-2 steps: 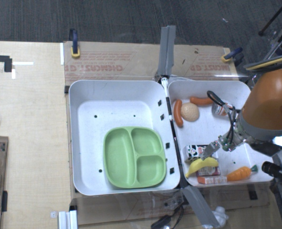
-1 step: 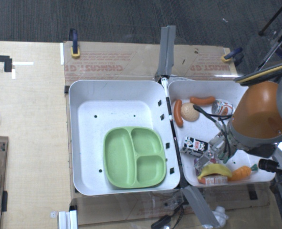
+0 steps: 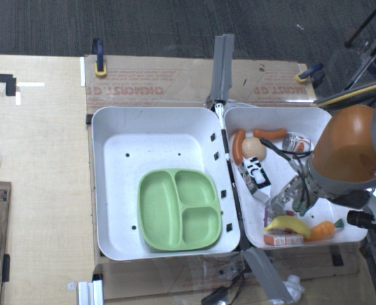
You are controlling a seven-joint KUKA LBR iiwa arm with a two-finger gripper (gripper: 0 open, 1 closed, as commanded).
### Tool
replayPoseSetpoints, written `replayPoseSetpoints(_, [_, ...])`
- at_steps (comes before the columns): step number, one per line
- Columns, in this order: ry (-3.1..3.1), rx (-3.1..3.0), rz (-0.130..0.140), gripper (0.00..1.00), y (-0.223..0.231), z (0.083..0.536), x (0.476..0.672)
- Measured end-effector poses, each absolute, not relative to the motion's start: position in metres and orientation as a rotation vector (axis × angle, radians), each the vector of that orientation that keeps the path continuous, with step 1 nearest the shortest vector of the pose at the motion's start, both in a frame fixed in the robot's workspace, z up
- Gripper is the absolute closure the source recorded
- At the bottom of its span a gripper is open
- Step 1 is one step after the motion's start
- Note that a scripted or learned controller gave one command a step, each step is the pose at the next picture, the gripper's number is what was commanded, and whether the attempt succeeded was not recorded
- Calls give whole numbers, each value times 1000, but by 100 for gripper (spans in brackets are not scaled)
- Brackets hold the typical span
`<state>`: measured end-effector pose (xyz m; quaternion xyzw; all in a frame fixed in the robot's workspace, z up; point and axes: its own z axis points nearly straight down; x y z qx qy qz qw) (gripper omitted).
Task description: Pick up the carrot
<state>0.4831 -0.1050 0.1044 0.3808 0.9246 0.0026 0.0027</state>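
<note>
A: In the camera view, where is the small orange carrot [image 3: 324, 229] with the green end?

B: It lies in the right white shallow bin [image 3: 312, 114], at the near edge, just right of the yellow banana [image 3: 288, 224]. Nothing holds it.

A: And the gripper [image 3: 291, 197]?

B: It hangs close to the banana, up and left of the carrot. If its fingers are released or clenched, I cannot tell; the part is too blurred.

A: So which step is this?

B: I judge it is the approach. The next move needs a shift to the right of the banana and down over the carrot.

A: The surroundings?

B: A pale wooden bench [image 3: 35, 145], a green divided plastic plate [image 3: 180, 208] in the left white bin [image 3: 105, 170], brown cardboard behind, and a dark floor.
</note>
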Motion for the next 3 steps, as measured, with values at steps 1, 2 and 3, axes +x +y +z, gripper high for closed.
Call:
replayPoseSetpoints(1, [2665,1664,-2,100,-88,191,503])
replayPoseSetpoints(2, [2693,1614,-2,100,-144,340,479])
replayPoseSetpoints(3, [2857,1307,-1,100,-152,203,532])
